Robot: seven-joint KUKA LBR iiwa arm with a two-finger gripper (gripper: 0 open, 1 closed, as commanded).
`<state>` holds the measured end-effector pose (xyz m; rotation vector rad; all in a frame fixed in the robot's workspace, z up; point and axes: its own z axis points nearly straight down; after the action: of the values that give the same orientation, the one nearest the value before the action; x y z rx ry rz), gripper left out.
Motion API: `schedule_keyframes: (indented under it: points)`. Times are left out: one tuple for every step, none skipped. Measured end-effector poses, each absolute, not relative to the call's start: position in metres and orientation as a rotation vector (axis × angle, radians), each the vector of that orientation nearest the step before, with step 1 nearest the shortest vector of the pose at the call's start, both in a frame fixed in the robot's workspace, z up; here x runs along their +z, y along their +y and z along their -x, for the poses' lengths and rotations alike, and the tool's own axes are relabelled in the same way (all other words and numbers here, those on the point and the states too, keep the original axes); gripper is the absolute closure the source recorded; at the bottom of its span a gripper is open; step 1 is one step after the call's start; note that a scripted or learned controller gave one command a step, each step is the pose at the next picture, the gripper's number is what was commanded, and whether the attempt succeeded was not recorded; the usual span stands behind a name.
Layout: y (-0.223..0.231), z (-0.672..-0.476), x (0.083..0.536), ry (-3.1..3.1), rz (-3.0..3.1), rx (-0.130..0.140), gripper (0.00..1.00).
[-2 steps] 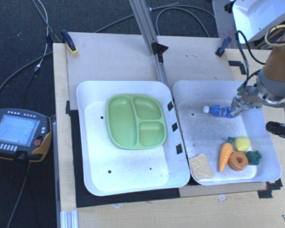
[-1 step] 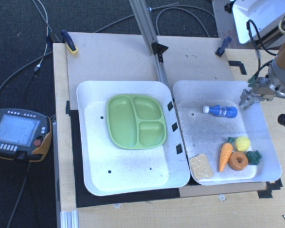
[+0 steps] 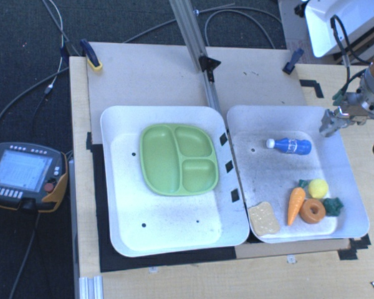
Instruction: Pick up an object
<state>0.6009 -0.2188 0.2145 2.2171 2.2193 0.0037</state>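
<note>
The right bin (image 3: pixel 249 173) holds several toy foods. A blue bottle (image 3: pixel 290 146) with a white cap lies on its side near the back. At the front right, close together, are an orange carrot (image 3: pixel 295 205), a yellow lemon (image 3: pixel 318 188), a brown donut (image 3: pixel 312 211) and a green leafy piece (image 3: pixel 334 205). A tan cracker (image 3: pixel 263 218) lies at the front left corner. My gripper (image 3: pixel 331 122) hangs over the bin's back right rim, right of the bottle and apart from it, with nothing seen in it.
The left bin (image 3: pixel 121 185) carries a green divided plate (image 3: pixel 178 159). A metal pole (image 3: pixel 193 30) slants down to the gap between the bins. Blue clamps (image 3: pixel 90 55) grip the board's back edge. A teach pendant (image 3: pixel 25 176) lies on the floor at left.
</note>
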Motion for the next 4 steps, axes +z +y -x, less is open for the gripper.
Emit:
schedule_keyframes:
  points:
    - [-0.172,-0.598,0.209,2.228,-2.218,0.000,1.00]
    - [-0.118,-0.606,0.206,2.229,-2.217,0.001,1.00]
    - [-0.062,-0.597,0.204,2.230,-2.218,0.000,1.00]
    - [0.002,-0.597,0.204,2.233,-2.215,0.003,1.00]
